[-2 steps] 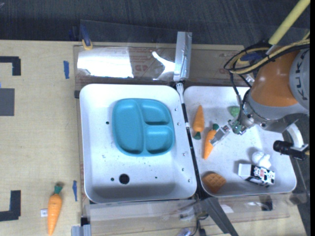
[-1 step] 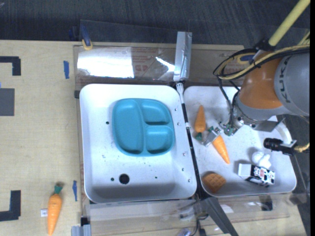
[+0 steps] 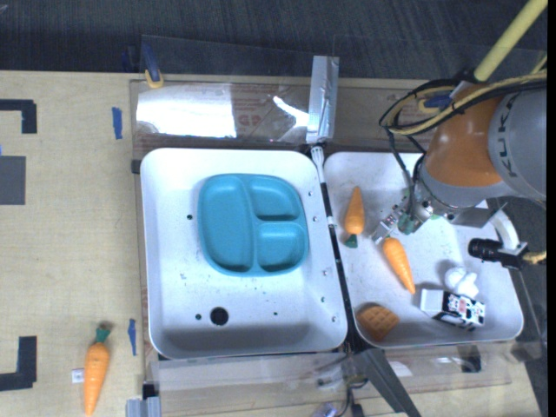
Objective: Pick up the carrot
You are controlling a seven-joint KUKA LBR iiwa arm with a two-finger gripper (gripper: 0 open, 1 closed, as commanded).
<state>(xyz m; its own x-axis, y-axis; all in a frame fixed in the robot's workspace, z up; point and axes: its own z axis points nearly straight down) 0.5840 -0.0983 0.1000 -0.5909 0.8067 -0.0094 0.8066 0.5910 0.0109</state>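
Orange, pointy plastic carrot [image 3: 399, 264] lies in the right white bin [image 3: 508, 320]. We see the grey gripper [image 3: 395, 224] just above it, but we cannot tell its grip.

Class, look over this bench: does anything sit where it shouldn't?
Yes. One carrot lies on the bench, outside the left bin, while two other carrots lie in the right bin.
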